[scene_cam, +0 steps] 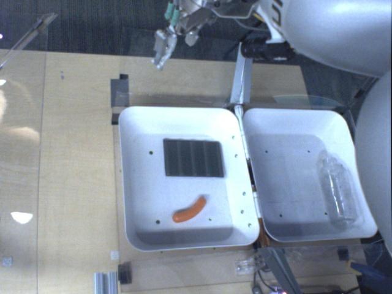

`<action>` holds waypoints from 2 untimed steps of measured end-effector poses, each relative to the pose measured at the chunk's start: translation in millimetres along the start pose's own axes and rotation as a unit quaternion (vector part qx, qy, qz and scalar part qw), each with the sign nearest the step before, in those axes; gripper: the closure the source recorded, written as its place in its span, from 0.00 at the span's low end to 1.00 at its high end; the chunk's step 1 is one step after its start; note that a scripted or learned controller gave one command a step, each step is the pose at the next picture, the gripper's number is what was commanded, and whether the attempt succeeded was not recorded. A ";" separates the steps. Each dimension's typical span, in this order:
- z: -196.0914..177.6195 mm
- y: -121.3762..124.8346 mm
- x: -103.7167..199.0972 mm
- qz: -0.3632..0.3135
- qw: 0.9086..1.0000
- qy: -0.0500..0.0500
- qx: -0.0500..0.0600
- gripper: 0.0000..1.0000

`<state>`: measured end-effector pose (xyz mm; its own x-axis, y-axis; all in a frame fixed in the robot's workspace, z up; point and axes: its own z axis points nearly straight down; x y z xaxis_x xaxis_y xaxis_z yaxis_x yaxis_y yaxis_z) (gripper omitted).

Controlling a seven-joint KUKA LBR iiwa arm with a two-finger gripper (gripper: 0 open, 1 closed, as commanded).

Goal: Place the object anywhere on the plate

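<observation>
On the tabletop [73,164], our pincer [164,49] hangs empty, fingers apart (far above), sausage [188,211] lying below the dark plate [193,158]; it may roll free when pinched.

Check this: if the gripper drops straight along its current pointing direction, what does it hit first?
Probably bare bench. The gripper hangs beyond the left bin's far edge, pointing down and slightly left, so it likely misses the bin, the dark plate and the sausage. Depth is unclear from one slanted view.
</observation>
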<state>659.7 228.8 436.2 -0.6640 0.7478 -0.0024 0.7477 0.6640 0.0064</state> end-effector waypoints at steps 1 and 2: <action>-0.8 -40.3 -17.1 0.044 0.999 0.000 0.000 0.00; 0.3 -2.0 -16.1 0.028 1.000 -0.001 -0.001 0.00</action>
<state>668.9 215.5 436.0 -0.6204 0.7843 -0.0033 0.7842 0.6204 0.0077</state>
